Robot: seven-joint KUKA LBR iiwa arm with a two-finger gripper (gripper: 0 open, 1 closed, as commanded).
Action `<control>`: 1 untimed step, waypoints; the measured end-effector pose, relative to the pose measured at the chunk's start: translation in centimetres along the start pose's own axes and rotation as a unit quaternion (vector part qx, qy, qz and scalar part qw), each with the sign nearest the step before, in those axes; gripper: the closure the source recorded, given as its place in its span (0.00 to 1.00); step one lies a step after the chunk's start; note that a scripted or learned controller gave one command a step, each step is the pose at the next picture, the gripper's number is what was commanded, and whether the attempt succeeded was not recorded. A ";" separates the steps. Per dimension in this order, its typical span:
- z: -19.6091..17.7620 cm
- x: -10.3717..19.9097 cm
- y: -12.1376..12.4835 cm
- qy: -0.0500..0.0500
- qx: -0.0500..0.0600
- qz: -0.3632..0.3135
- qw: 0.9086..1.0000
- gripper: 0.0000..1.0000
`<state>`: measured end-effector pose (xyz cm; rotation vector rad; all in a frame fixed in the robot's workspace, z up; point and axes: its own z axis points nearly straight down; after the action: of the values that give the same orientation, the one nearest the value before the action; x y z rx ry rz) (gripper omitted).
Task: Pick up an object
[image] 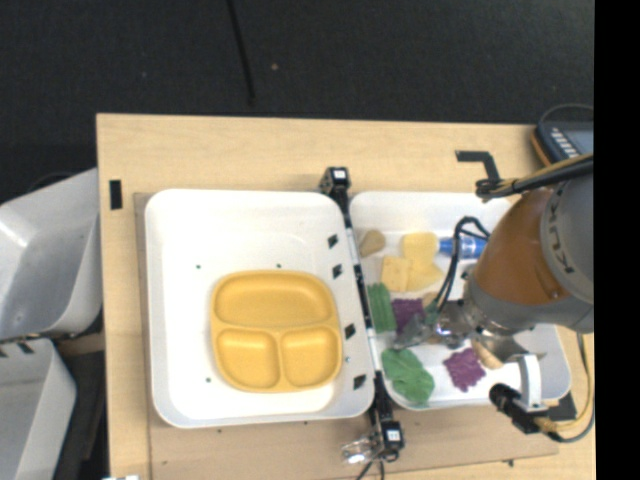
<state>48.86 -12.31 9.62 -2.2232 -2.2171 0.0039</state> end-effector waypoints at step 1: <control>-1.4 1.3 0.1 0.000 -0.002 -0.003 1.000 0.00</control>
<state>48.98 -10.98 11.04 -2.2187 -2.2251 -0.0009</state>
